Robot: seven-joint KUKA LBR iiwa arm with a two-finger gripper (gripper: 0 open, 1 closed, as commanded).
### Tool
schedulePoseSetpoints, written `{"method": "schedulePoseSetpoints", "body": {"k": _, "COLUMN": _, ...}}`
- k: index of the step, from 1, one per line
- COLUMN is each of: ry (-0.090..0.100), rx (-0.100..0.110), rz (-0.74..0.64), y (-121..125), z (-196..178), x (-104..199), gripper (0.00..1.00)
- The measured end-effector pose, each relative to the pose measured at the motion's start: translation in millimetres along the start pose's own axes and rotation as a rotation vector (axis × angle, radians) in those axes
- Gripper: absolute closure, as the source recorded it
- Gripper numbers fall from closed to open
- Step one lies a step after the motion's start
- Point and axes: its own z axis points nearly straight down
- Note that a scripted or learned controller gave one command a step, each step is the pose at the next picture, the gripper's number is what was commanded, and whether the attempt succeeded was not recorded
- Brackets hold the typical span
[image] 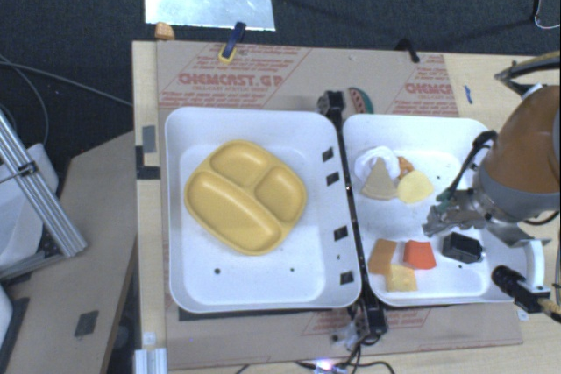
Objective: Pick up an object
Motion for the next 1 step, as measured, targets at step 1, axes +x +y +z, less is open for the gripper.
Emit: {"method": "schedulePoseSetpoints", "body": {"k": 1, "ry": -0.001, "rx": -0.004, "rz": 0.0, "y": 2.2, "z": -2.4, "x": 29.6, "gripper": 1.0}}
